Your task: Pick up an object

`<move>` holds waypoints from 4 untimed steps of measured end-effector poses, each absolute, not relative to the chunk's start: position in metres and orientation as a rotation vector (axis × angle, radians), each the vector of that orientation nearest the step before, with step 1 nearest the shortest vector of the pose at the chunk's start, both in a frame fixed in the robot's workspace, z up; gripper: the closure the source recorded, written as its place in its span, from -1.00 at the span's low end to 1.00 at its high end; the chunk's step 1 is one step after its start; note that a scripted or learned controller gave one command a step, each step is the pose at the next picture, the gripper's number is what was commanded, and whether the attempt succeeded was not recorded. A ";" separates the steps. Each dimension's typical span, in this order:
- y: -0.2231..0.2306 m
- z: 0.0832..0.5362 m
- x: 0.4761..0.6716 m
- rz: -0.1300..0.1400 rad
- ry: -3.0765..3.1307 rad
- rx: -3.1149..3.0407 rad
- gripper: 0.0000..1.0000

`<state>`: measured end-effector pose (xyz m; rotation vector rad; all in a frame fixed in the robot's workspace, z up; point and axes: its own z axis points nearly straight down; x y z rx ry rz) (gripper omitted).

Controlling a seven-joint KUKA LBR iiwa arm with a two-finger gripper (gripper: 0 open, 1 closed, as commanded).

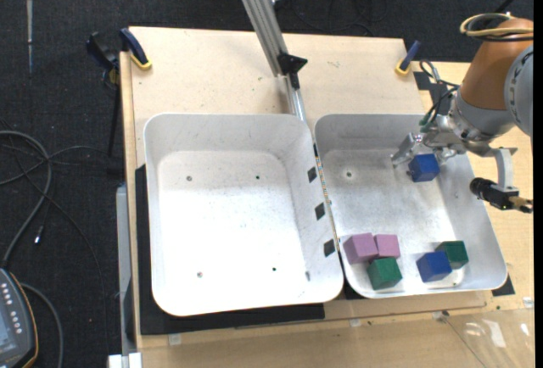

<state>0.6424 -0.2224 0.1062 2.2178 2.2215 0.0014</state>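
1. dark carpet with loose cables surrounds a pale wooden surface (221, 74) that carries two shallow white bins side by side.
2. left bin (170, 188) takes up the left half of the surface.
3. right bin (373, 146) holds a cluster along its near edge: two pink blocks (371, 246) touching each other, with a green block (384, 273) just in front of them.
4. further right sit a blue block (433, 265) and a second green block (455, 253), touching.
5. near the right bin's far side, another blue cube (423, 167) sits between the fingers of the gripper (422, 156), which is closed narrowly on it.
6. grey arm with orange band (492, 78) reaches in from the right.
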 end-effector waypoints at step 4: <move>-0.107 0.100 0.584 0.008 2.214 2.214 -1.00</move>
